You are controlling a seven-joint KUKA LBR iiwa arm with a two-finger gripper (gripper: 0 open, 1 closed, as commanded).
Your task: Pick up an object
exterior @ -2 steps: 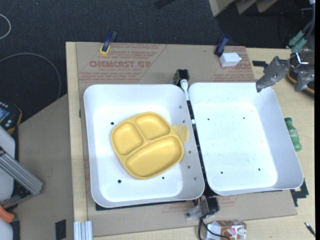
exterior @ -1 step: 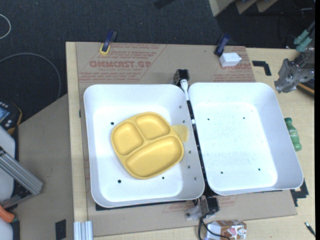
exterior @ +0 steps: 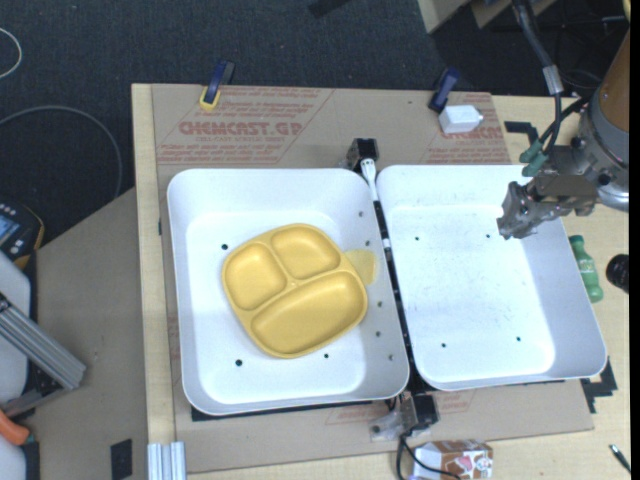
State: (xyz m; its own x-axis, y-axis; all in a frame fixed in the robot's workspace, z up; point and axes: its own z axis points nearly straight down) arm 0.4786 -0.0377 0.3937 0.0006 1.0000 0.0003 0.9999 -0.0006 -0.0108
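A yellow divided plate (exterior: 294,288) with three compartments lies in the left bin (exterior: 200,208), a little tilted, with a pale yellow flat piece (exterior: 363,264) poking out at its right edge. My gripper (exterior: 515,220) hangs over the upper right part of the right bin (exterior: 470,308), far from the plate. Nothing shows between its fingers.
A green object (exterior: 587,265) lies on the bench just outside the right bin's right rim. A white block (exterior: 460,119) and blue clamps (exterior: 443,90) sit at the board's back edge. A black clip (exterior: 362,154) joins the bins at the top.
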